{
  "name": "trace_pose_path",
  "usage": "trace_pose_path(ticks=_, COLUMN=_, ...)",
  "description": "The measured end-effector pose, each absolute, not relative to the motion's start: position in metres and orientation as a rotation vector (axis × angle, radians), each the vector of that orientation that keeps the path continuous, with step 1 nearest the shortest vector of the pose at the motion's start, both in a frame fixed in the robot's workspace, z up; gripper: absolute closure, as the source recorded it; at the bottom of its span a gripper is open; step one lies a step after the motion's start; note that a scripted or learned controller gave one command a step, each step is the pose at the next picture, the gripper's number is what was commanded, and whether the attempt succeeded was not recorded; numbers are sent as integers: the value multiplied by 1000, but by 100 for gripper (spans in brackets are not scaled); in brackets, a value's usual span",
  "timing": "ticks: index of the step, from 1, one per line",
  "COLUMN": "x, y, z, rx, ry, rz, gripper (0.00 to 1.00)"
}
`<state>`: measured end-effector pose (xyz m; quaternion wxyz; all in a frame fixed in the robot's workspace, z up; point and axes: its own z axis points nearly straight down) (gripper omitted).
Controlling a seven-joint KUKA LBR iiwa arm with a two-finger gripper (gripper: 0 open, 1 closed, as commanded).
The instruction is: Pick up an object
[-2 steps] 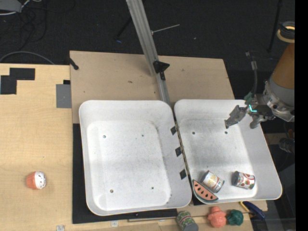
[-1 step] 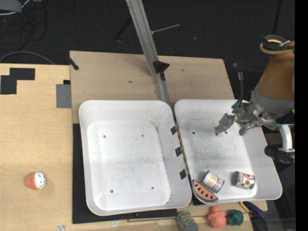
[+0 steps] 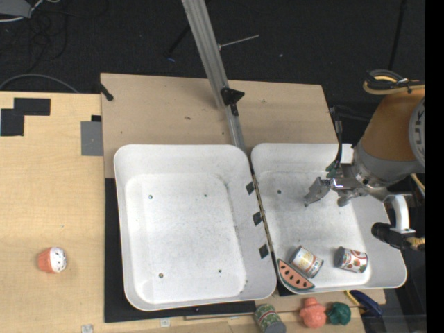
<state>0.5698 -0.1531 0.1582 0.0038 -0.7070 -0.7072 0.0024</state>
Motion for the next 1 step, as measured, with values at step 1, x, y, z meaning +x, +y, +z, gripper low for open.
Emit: trace_pose_path(ticks=1, x=570, y=-158, z=96, rx=-2217, ry=-2214, rz=8, gripper=0)
